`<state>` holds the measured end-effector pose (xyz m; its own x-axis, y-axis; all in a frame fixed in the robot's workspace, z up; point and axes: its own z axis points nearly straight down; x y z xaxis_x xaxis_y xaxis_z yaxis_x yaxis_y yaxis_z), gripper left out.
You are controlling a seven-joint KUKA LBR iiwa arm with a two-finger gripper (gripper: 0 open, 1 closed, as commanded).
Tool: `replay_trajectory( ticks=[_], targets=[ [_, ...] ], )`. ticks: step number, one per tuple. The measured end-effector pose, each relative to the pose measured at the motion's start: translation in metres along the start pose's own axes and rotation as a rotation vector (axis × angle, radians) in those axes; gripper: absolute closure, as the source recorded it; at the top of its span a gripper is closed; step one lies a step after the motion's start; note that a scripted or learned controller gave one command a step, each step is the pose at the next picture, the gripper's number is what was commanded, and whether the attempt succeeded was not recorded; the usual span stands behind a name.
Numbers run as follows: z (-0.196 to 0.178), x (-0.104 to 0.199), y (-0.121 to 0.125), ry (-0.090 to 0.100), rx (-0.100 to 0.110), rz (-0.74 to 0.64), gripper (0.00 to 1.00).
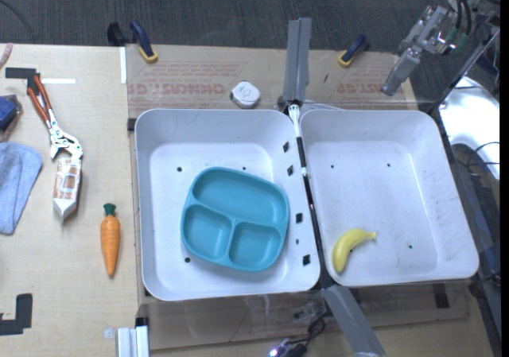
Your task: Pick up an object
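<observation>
On the bench (79,268), outside the bins, a toy carrot (110,239) is seen lying near the left bin's wall. In the left bin (155,137) a teal divided plate (235,219) is lying flat. It is broad and low and would likely be hard to pinch. The right bin (445,212) is reached next, and there a banana (349,247) lies alone near the front-left corner, well apart from the walls. It is judged the better target: a straight descent, closing across its narrow middle, is advised. Up at the far right, the pincer (398,77) is held high behind the right bin, nothing touched, nothing held. How far open it stands cannot be told.
</observation>
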<state>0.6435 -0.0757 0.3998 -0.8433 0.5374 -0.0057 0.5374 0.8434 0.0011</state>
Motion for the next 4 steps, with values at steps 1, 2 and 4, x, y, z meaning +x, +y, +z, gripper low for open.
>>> replay_trajectory(
  ticks=[1,2,4],
  targets=[
    [-0.043,-0.012,-0.109,0.0,0.0,-0.133,0.0],
    [-0.004,0.064,-0.135,0.004,0.0,-0.398,0.0],
    [0.14,0.071,-0.09,0.004,-0.002,-0.559,0.0]
  ],
)
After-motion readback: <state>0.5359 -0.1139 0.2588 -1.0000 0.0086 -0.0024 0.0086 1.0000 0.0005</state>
